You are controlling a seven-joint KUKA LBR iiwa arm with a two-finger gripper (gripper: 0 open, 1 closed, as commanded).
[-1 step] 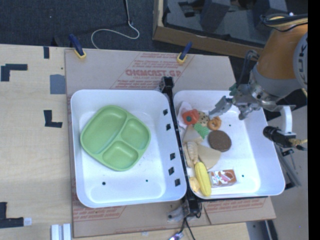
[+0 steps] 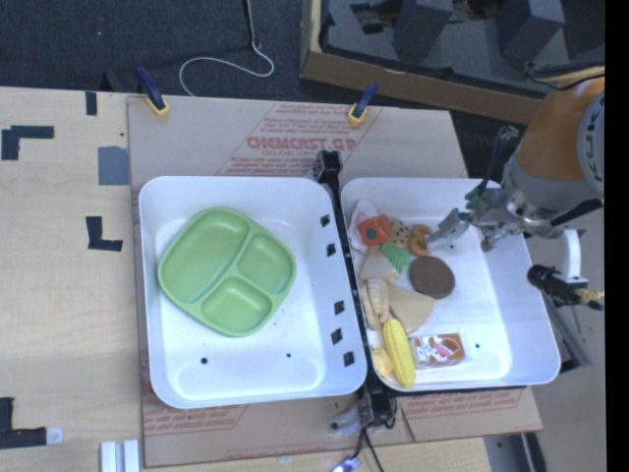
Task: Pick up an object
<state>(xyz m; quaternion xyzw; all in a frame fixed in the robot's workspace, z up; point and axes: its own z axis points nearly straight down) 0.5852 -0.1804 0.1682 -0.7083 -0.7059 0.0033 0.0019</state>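
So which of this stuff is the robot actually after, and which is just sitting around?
Part of the job:
gripper
toy food in the right bin: brown disc, corn cob, orange piece, small packet

Just lying about:
green divided plate in the left bin
blue clamps
white cable

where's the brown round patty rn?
In the camera view, the brown patty lies in the right bin, near its middle, just right of the green piece and above the tan wedge.
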